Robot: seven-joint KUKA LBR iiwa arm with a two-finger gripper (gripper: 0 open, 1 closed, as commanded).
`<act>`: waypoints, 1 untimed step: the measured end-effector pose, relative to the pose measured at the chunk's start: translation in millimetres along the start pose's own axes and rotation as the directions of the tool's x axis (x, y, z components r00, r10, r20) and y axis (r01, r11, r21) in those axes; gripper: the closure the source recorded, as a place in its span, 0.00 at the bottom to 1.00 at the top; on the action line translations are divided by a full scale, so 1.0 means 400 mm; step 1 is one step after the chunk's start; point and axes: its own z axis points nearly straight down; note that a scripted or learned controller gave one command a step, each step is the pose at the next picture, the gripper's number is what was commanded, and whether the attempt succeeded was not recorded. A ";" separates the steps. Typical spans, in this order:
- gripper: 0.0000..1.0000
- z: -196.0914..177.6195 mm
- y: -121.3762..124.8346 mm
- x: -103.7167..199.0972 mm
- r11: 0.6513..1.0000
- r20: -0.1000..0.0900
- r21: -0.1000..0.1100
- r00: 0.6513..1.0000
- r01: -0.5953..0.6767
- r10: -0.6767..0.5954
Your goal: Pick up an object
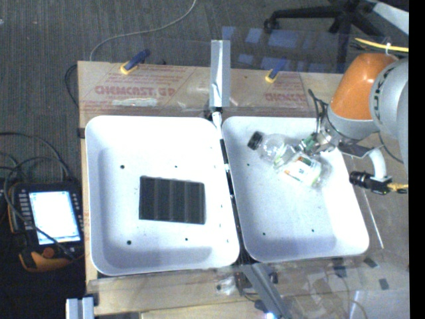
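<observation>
The clear plastic bottle with a black cap and a white printed label (289, 157) lies on its side in the upper part of the right-hand shallow white bin (312, 241), its cap pointing toward the divider between the two bins and its labelled body running down and to the right. The two-finger gripper (317, 143) hangs just beside the bottle's upper right end, close enough to seem in contact with it, but the view does not resolve whether the bottle sits between the fingers, so no hold can be claimed, and it cannot be told whether they are spread or pressed together. The likely trouble is that a smooth, rounded, transparent body lying flat can roll or squirt sideways as the fingers close near one end, leaving the grasp on air; a grip that far from the middle could also let the bottle tip and slip out on lifting. The bin wall close behind the gripper limits room for correction. The left-hand shallow white bin (119, 244) holds a dark ribbed rectangular panel (172, 200), well apart from the bottle. By count: one bottle, one dark panel, two bins, one grey arm with an orange band (358, 88), all on the wooden surface (133, 88).
</observation>
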 end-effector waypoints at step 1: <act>0.00 0.003 0.012 0.000 0.998 0.003 0.004 0.998 0.061 -0.061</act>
